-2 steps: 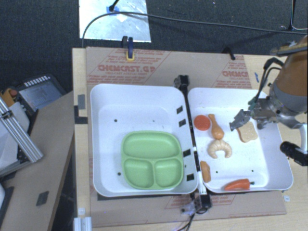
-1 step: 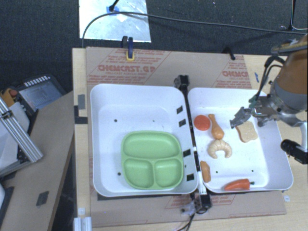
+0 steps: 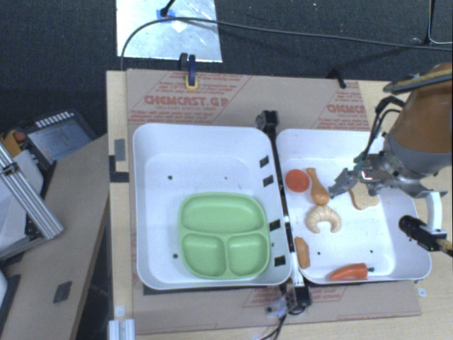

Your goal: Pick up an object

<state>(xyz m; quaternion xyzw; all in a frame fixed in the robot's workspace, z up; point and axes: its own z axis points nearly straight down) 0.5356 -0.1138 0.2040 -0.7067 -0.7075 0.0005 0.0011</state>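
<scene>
Right bin (image 3: 396,261) holds the toy food: croissant (image 3: 323,220), pale tan and curved, roughly mid-bin; red tomato slice (image 3: 297,180) up-left of it, touching an orange drumstick-like piece (image 3: 318,188); small orange sausage-like piece (image 3: 302,251) by the left wall; red-orange chili pepper (image 3: 348,271) with green stem at the bottom edge; tan bread slice (image 3: 365,200) partly under the arm. Gripper (image 3: 345,183) sits at the right of frame, over the bin's upper middle, just right of the drumstick; can't tell its opening, nothing visibly held. Left bin (image 3: 152,168) has a green three-compartment plate (image 3: 224,234). Cardboard (image 3: 212,94) under the bins reads "CHEMCAST G P" in red, repeated partly at upper right.
</scene>
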